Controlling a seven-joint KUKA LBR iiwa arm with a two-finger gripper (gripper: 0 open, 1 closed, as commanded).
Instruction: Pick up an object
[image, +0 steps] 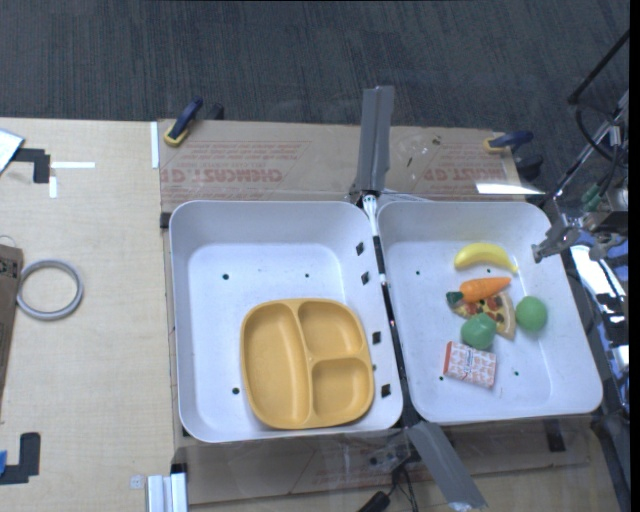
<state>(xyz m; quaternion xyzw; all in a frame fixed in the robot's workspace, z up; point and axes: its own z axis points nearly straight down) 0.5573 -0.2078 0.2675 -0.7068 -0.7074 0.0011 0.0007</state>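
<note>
The right bin (560, 390) holds the loose objects, six in all. One yellow banana (487, 258) lies near the bin's middle with its long axis running left to right, ends curving down toward the near side. Just below it one orange carrot (484, 288) lies with its long axis tilted, its thicker end at the right and higher, its narrow end lower at the left. Below the carrot sits one pizza slice (502, 316), partly under one dark green rounded piece (478, 331). One lighter green ball (531, 313) rests just right of the slice. One small red-and-white packet (470, 364) lies nearest the front, its long axis roughly left to right, slightly tilted.

The left bin (200, 330) holds one yellow divided plate (307, 362) with three compartments.

On the bench (90, 400) to the left lies one roll of tape (47, 289).

The hand (560, 240) sits at the right bin's far right rim, apart from all six objects, reaching in from the right. Whether it is spread or closed cannot be told; nothing is seen in it.
</note>
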